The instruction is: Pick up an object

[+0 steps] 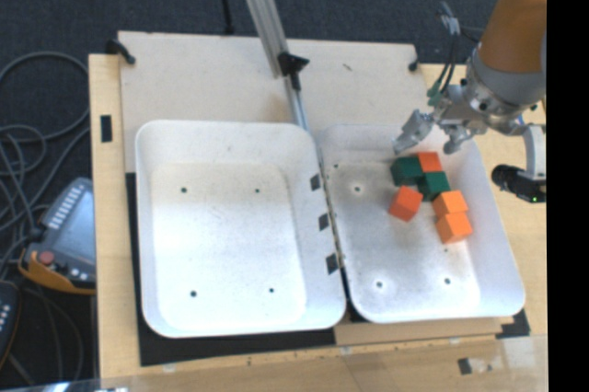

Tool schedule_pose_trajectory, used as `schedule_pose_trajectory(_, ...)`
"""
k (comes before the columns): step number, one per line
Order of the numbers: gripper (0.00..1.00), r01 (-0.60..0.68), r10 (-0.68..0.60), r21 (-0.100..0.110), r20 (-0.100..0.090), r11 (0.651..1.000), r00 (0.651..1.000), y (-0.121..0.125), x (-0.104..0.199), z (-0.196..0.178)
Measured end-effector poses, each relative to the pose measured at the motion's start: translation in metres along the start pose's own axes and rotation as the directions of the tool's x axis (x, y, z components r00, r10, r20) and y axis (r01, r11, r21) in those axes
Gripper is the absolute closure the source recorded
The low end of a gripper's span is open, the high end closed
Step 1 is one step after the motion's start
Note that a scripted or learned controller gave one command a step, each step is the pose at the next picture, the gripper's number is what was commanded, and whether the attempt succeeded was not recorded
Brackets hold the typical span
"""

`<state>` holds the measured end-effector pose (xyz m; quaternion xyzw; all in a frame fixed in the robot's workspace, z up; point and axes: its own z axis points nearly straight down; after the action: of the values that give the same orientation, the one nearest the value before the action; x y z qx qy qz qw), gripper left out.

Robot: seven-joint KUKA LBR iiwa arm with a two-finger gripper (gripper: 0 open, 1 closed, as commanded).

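The blocks lie in the right bin (pixel 497 284), in its upper right part — two green blocks (pixel 419 177) and an orange block (pixel 429 162) packed together, one orange block (pixel 404 202) just left below them, and two more orange blocks (pixel 452 215) to the right. The gripper (pixel 433 136) hangs just above the cluster, jaws apart, nothing between them. The left bin (pixel 230 229) stands beside — a slanted metal rail (pixel 262 8) rises behind the bins.
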<state>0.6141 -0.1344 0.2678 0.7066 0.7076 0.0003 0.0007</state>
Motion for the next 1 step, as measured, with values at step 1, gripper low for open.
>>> schedule_pose_trajectory(1,0.00,-0.003,0.003,0.009,-0.001,1.000,1.000,-0.0448,-0.0098,0.1386)
